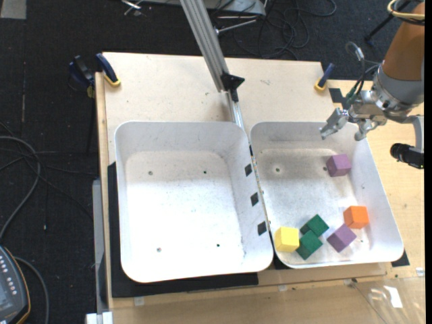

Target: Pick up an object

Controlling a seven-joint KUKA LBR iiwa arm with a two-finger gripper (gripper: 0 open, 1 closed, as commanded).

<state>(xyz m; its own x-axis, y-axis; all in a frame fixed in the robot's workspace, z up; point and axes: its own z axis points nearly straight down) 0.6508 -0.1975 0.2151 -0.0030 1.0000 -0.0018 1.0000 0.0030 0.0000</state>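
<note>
End effector [345, 127] hovers at right bin's [378, 181] 1 o'clock rim, fingers apart, holding nothing. Purple cube [338, 165] lies just below; five more blocks [317, 233] cluster at 6 o'clock.

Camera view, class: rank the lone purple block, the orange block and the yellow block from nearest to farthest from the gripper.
1. Lone purple block, just below the gripper, upper right bin.
2. Orange block, near the right wall.
3. Yellow block, bottom left corner.
</note>
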